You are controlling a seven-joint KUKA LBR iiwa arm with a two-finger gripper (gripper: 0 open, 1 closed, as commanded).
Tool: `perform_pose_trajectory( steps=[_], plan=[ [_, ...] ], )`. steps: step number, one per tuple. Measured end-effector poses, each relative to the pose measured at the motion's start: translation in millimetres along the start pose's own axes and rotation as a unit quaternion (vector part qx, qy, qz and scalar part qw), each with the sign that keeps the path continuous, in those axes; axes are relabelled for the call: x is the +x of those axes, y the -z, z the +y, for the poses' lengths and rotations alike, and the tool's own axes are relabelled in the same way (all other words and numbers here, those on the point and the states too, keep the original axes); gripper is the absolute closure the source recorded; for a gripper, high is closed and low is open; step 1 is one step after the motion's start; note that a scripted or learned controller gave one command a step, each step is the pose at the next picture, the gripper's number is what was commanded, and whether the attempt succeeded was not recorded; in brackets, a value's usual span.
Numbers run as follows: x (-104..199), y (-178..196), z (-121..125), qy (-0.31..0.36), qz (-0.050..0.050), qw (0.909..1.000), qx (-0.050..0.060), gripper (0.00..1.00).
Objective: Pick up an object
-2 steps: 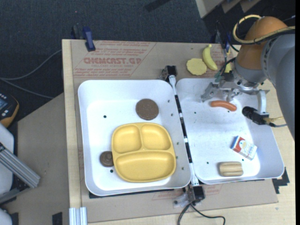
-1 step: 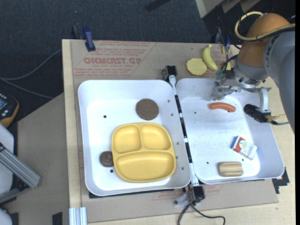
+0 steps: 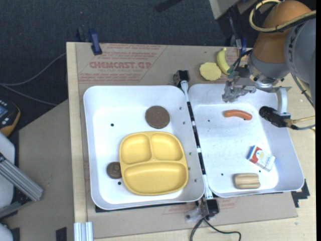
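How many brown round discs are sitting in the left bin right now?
2. The larger brown disc lies above the yellow divided plate, toward the bin's far side. The smaller brown disc sits at the plate's left edge, partly tucked under it. The plate may hide others.

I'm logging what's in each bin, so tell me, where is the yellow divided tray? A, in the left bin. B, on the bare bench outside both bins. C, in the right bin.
A: the tray lies in the left bin, between two brown discs, while the right bin holds the sausage, the small carton and the wood block.
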State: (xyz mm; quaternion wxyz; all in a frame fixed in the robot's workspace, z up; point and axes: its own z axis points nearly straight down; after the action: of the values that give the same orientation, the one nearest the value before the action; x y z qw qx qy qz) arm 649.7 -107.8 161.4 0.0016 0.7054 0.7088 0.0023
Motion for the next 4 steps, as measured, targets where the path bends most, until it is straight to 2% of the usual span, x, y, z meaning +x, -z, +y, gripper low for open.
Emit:
perform_pose_trajectory(
  steps=[1,2,3,4],
  plan=[
    [-36.5,-45.3,-38.2,-0.005,0.000,1.0000,0.007,1.00],
    [-74.0,1.0,-32.9,-0.004,-0.003,1.0000,0.000,1.00],
    [-16.1,49.3,-27.8,0.001,-0.001,1.0000,-0.001,1.00],
    [-84.4,-54.5,-34.1,-0.005,0.000,1.0000,0.008,1.00]
  ],
)
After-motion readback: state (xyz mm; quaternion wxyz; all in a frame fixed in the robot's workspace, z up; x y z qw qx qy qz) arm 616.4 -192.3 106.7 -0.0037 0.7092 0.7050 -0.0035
